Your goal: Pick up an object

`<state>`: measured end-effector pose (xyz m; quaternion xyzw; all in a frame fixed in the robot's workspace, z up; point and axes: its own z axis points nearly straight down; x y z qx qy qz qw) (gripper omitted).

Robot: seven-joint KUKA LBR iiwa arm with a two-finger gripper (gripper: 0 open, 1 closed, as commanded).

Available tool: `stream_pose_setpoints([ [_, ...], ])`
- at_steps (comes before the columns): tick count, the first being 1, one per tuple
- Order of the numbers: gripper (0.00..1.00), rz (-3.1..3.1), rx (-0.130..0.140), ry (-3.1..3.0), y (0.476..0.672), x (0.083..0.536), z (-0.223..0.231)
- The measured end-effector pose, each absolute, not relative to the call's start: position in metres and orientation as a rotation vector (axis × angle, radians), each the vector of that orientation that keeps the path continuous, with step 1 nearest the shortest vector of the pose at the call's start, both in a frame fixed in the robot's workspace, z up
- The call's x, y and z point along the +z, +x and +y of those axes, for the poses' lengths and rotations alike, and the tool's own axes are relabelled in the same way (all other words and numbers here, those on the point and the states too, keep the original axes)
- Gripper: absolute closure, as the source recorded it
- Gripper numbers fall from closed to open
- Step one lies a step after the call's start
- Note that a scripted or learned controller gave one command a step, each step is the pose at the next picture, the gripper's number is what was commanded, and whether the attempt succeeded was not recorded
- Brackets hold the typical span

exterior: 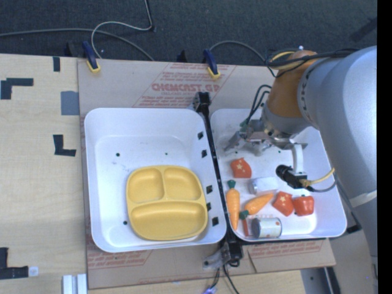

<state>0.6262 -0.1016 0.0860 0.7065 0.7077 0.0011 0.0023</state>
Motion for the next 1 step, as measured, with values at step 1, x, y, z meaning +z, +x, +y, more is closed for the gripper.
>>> stream_pose_setpoints([
  [1,0.00,2.220,0.003,2.216,0.5941,0.0864,-0.1041],
])
